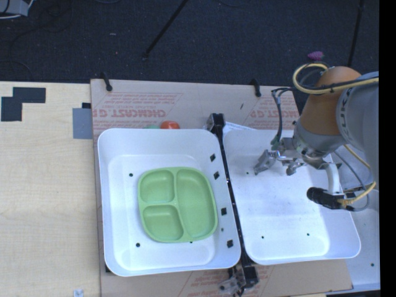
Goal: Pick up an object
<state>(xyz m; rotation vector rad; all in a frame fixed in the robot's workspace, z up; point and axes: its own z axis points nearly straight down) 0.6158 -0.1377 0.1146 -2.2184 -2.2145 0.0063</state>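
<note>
A light green divided plate (pixel 177 203) lies flat in the middle of the left bin (pixel 117 166). My gripper (pixel 277 164) hangs over the upper part of the right bin (pixel 291 240), well to the right of the plate. It is open, and its two fingers (pixel 263 164) are spread with nothing between them. An orange-red object (pixel 169 125) peeks out behind the left bin's far rim, partly hidden by that rim.
A black divider bar (pixel 226 190) runs between the two bins. The arm's orange band (pixel 325 107) and grey body stand over the right bin's far right side, with cables and a black fitting (pixel 327 197) hanging beside it. Cardboard (pixel 142 107) lies under the bins.
</note>
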